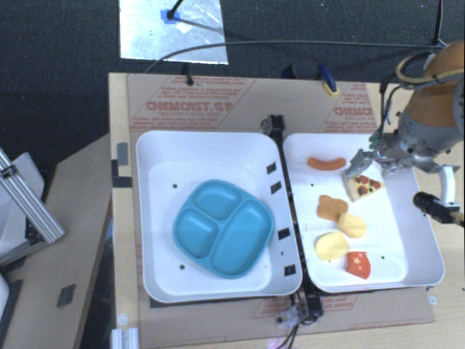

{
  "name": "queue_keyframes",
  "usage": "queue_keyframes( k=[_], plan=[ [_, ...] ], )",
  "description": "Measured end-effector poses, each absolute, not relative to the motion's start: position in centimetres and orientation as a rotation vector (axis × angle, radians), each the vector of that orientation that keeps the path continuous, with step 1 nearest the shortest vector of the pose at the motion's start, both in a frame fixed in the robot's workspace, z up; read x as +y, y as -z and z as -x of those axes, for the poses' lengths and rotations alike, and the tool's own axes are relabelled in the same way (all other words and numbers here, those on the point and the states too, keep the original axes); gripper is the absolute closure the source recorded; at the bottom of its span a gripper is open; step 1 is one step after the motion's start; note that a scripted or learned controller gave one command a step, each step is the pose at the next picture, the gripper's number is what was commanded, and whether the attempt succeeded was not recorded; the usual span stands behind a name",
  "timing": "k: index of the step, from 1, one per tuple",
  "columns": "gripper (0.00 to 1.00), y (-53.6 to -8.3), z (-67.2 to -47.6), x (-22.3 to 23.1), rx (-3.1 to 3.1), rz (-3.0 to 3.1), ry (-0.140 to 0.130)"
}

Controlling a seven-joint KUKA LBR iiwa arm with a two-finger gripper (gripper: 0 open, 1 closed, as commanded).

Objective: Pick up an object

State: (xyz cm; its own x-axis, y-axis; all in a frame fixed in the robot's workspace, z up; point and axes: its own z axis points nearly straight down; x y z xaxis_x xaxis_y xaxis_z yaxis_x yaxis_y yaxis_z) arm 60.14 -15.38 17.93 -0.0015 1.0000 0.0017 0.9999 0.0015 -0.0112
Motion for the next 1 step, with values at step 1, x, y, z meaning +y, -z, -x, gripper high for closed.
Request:
queue_keyframes(
  k=[1],
  plan=[
    [0.0,-18.63,-60.45,-15.37,-2.227,2.218,0.001]
  ],
)
